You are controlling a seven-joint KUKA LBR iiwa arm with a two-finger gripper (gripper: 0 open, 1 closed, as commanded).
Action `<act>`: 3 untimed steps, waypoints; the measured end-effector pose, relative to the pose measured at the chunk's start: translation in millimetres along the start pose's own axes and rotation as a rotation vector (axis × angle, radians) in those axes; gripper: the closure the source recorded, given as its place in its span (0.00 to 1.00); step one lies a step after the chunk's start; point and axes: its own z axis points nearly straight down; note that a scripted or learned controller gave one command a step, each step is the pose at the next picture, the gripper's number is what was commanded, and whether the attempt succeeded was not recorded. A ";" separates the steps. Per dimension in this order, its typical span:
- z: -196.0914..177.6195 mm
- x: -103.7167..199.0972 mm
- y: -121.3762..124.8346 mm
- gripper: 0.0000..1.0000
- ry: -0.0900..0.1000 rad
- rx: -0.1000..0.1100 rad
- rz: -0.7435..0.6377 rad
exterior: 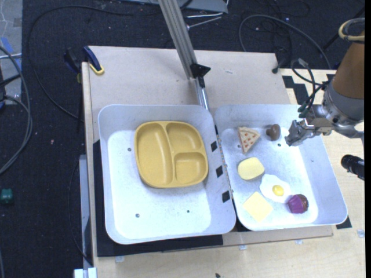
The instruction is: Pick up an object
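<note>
Objects for pickup: grouped in right bin (324,172). Pizza slice (248,138) at upper left of group, brown ball (273,132) just beside it to the right. Yellow oval piece (250,168) below pizza slice. Fried egg (274,188) below and right of oval piece, near it. Yellow cheese square (257,206) toward front edge, just left of egg. Purple piece (297,203) to right of egg, close to front right corner.

Left bin (116,167): carries yellow divided tray (171,154), three compartments, lying flat near bin centre.

Gripper (294,134): positioned over upper right part of right bin, near brown ball and apart from it. Finger state: cannot tell at this resolution. Nothing seen between fingers. Arm (348,86) entering from right, orange band above grey wrist.

Bench (145,74): light wooden surface under both bins. Slanted metal rail (179,33) running from top of view down to gap between bins.
</note>
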 end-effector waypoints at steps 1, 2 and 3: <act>7.9 51.9 19.4 1.00 0.001 0.003 -0.004; 18.5 103.8 34.4 1.00 0.002 0.003 -0.003; 29.2 156.9 35.1 1.00 0.003 0.006 -0.004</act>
